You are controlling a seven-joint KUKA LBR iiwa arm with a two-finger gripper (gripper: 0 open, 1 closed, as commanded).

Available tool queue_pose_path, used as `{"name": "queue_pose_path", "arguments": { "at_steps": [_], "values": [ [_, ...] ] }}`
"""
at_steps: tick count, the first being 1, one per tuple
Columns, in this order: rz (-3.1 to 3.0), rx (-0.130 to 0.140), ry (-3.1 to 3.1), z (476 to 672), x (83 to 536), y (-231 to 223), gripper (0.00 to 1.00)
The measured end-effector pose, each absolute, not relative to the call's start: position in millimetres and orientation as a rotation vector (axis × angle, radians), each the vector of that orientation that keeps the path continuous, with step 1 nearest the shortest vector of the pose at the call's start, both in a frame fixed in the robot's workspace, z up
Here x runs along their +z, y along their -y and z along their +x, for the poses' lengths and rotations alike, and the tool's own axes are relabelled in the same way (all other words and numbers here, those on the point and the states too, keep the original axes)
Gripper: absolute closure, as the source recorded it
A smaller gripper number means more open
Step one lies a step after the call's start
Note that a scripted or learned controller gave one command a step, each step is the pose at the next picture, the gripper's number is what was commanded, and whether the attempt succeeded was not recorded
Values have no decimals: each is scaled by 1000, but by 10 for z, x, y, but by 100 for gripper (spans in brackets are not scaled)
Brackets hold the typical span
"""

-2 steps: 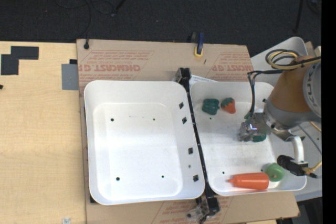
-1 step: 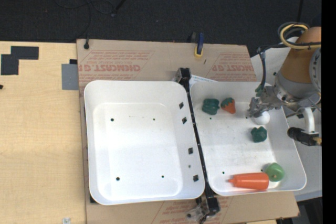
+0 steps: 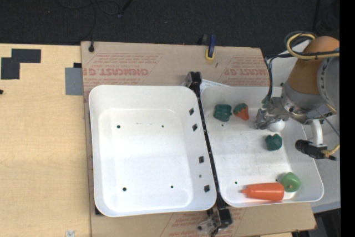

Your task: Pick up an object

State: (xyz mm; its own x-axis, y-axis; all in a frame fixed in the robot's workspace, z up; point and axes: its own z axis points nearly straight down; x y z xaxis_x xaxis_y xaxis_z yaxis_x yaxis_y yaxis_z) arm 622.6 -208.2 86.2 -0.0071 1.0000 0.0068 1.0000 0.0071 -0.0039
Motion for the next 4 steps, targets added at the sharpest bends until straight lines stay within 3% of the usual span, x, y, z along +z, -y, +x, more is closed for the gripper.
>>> {"name": "queue_pose_path", "arguments": {
  "at_steps": [1, 4],
  "values": [
    [-2219, 4, 2218, 5729, 878, 2127, 100],
    [-2220, 0, 2222, 6124, 879, 2137, 100]
  ]
}}
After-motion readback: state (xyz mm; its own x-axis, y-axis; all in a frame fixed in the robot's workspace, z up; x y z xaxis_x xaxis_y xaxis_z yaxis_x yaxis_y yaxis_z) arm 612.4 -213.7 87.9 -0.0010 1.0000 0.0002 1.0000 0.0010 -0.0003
